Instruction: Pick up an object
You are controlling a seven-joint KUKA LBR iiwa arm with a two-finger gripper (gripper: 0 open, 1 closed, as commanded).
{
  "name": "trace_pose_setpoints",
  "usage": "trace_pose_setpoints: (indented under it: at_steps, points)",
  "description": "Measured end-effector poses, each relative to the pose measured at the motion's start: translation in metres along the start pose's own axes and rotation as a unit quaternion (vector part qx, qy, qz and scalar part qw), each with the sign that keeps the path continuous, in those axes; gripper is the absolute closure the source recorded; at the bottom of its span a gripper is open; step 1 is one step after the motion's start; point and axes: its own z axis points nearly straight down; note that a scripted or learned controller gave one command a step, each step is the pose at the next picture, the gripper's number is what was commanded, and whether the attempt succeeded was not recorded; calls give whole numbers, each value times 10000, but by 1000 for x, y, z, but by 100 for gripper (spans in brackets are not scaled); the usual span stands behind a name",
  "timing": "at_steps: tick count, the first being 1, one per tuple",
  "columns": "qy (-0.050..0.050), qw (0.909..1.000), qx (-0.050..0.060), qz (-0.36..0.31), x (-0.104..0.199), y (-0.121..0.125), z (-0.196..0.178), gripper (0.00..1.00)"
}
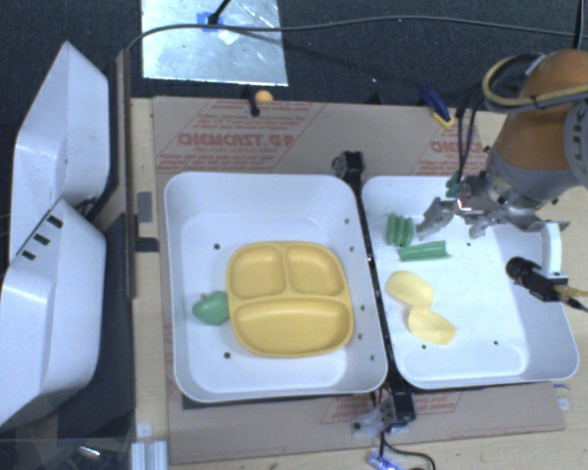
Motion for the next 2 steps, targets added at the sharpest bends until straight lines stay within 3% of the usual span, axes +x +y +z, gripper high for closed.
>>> trace_pose_setpoints:
  at_steps: [1,2]
  points:
    - [3,10000,34,11,-20,-21,112,0]
    - [-1,10000,-12,-11,-13,54,107,0]
